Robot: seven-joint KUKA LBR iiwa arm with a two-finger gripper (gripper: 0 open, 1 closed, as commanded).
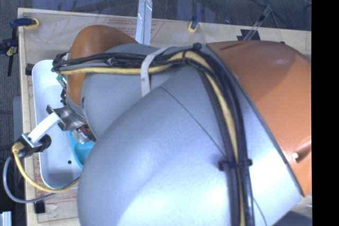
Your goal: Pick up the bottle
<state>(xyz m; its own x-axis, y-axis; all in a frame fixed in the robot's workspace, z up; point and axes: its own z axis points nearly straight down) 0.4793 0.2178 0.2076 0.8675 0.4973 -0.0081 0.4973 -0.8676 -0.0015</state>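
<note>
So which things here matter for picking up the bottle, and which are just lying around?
For the job:
- arm, reaching over the left bin
- left bin
- light blue thing in that bin, maybe the bottle; mostly hidden by the arm

Just there:
- cables strapped along the arm
- yellow hose looping past the bin's near corner
- blue clamps on the bench edge
</note>
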